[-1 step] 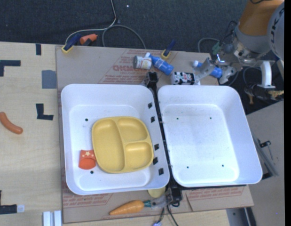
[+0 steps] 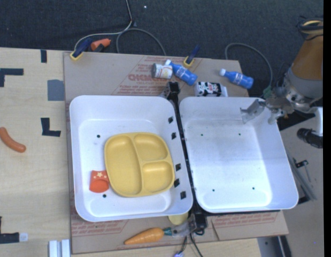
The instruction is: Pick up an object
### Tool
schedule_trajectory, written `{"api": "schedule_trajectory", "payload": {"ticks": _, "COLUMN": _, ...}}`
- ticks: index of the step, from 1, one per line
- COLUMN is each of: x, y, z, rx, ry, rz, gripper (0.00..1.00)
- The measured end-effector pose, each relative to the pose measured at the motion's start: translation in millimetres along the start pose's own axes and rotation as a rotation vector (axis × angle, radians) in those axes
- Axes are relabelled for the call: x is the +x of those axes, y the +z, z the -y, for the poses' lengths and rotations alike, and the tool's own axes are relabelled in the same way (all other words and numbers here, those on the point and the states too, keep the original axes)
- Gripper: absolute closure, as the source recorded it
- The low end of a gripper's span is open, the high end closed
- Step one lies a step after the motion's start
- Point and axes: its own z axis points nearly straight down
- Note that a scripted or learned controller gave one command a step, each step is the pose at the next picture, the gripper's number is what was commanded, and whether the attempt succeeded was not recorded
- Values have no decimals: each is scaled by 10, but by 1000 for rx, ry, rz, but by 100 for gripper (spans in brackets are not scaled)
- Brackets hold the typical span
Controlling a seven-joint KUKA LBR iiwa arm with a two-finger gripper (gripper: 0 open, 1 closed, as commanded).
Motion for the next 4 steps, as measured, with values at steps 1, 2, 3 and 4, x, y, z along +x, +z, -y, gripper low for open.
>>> {"api": "schedule_trajectory", "payload": {"ticks": 1, "x": 733, "y": 1069, "z": -2, "rx": -13, "ry": -14, "rz": 1, "gripper": 0}}
{"api": "schedule_trajectory", "payload": {"ticks": 2, "x": 1329, "y": 832, "z": -309, "rx": -13, "ry": -17, "rz": -4, "gripper": 0}}
{"api": "schedule_trajectory", "payload": {"ticks": 3, "x": 1122, "y": 1027, "z": -501, "rx": -10, "ry": -10, "rz": -3, "gripper": 0}}
{"api": "schedule_trajectory", "payload": {"ticks": 4, "x": 1310, "y": 1012, "z": -177, "rx": -14, "ry": -10, "rz": 0, "gripper": 0}}
